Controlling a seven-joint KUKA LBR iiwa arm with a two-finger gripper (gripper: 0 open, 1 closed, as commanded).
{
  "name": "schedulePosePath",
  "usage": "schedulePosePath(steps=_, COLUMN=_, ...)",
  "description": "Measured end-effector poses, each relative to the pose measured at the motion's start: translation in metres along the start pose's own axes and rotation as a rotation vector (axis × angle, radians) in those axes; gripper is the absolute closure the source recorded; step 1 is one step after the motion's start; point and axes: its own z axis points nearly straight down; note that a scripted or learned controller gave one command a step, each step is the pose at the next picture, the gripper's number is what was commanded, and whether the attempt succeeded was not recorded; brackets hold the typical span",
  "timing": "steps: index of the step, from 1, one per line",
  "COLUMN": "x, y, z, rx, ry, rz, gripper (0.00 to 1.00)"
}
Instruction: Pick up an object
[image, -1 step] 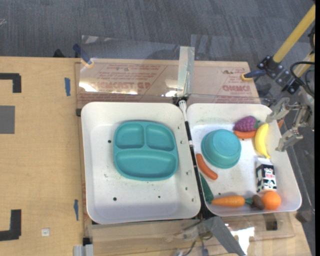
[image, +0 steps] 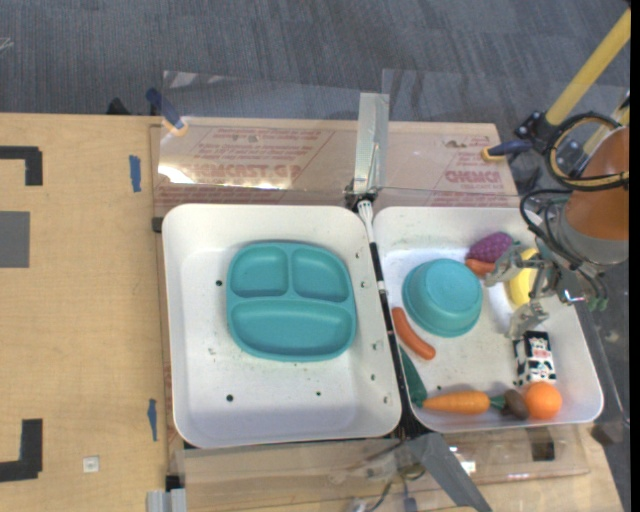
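**Crowded corner complicates a pick in the right bin**

A yellow toy (image: 519, 287) is seen low against the right bin's (image: 590, 385) far side, partly covered by the end effector (image: 530, 300); whether the fingers are apart or together cannot be told, and nothing is seen held. A slip or a missed grasp is judged likely, since a purple toy (image: 491, 246), a teal bowl (image: 443, 297) and a black-and-white figure (image: 536, 360) are packed close by. Further out, an orange ball (image: 543, 401), two carrots (image: 457, 402) (image: 413, 334) and, in the left bin (image: 190, 330), a teal divided plate (image: 292, 300) are shown on the counter (image: 70, 300).
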Motion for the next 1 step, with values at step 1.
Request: schedulePosePath(steps=1, x=0.0213, y=-0.005, z=0.0099, rx=-0.002, ry=0.002, rz=0.12, gripper=0.0)
